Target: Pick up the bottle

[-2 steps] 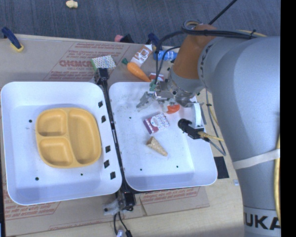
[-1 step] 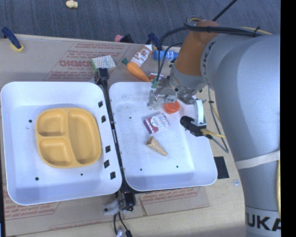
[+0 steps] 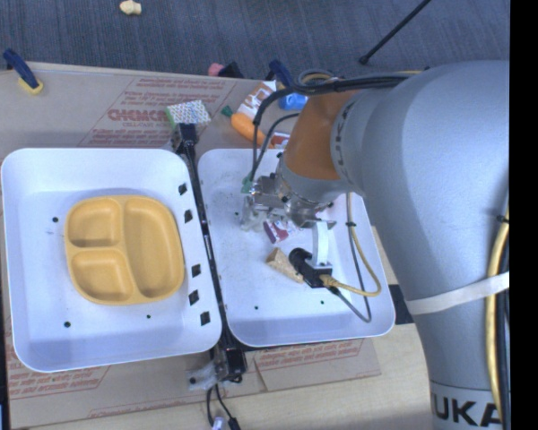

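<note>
Camera view: gripper (image 3: pixel 267 206) low inside the right bin (image 3: pixel 359 316); jaw state cannot be told. Orange bottle (image 3: pixel 247 119) lies outside on the cardboard, at the bin's 12 o'clock rim. Yellow divided plate (image 3: pixel 124 248) occupies the left bin (image 3: pixel 36 330).

The bottle (image 3: pixel 251 115) is orange with a white label and a blue cap. It lies on its side on the brown cardboard that covers the desk, outside both bins, just beyond the far edge of the right-hand bin (image 3: pixel 224 173) near that bin's far left corner. The arm's orange band hides part of it, so its full outline cannot be told.
</note>
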{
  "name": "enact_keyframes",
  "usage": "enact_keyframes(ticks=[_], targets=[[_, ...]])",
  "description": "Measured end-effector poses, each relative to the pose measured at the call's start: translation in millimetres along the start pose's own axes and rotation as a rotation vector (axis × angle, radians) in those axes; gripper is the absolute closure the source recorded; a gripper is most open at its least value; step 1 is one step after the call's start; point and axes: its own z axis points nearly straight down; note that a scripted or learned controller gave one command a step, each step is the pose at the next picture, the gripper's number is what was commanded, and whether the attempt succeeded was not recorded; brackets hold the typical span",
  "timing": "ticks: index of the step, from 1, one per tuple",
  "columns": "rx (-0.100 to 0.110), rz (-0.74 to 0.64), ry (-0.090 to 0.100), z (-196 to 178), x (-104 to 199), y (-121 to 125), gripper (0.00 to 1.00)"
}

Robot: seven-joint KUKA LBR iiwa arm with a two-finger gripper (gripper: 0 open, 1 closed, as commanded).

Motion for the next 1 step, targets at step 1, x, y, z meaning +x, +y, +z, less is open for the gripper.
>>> enact_keyframes(ticks=[1], targets=[[-0.003, -0.093, 0.001, -100.9, 93.1, -42.0, 1.0]])
